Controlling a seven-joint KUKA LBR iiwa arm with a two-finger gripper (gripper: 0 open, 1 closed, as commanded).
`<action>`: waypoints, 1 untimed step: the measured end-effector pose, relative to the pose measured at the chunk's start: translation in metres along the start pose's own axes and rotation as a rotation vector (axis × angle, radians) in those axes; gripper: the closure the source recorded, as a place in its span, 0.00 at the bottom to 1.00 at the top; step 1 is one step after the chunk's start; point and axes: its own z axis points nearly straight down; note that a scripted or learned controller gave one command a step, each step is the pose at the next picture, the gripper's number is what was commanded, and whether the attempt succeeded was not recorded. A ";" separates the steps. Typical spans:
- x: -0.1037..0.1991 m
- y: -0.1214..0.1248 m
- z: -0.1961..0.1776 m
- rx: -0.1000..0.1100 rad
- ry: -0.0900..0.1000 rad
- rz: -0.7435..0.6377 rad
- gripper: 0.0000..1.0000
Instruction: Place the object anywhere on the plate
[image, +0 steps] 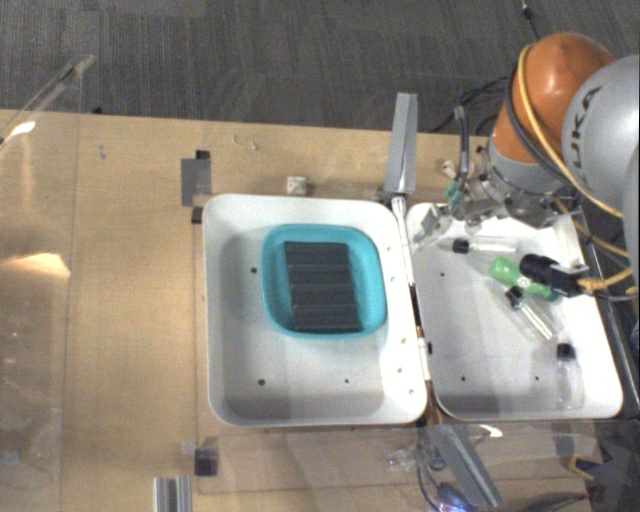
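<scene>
The object, as far as I can judge, is the green marker with a black cap, lying in the right bin among 2 or 3 clear tube-like pieces. That is well to the right of the teal plate, which sits in the left bin with a dark ribbed block covering most of its middle. The end effector hangs over the right bin's back corner, right of the plate and just left of the marker; whether it is apart or together I cannot tell, and nothing visible sits in it. The step in hand looks like the pick. To do it well, come down across the marker's body, clear of the clear pieces, then lift high enough to pass the 2 bin walls before lowering onto the plate, onto the ribbed block or the bare teal rim around it.
</scene>
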 end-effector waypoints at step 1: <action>0.028 -0.089 -0.033 -0.001 0.000 0.065 0.00</action>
